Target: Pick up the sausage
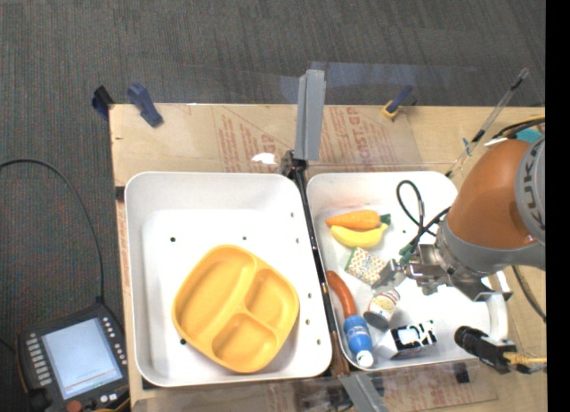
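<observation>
The sausage lies lower left in the right bin. The gripper hovers just right of it. Whether its claw is spread or pressed together, I cannot tell.

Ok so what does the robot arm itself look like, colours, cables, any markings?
The arm comes in from the right as a rounded orange band with a grey section beneath it, and grey lettering shows at its right edge. Below that sits a metallic wrist block with a small green part, leading to the gripper. A black cable loops off the wrist over the white bin.
</observation>
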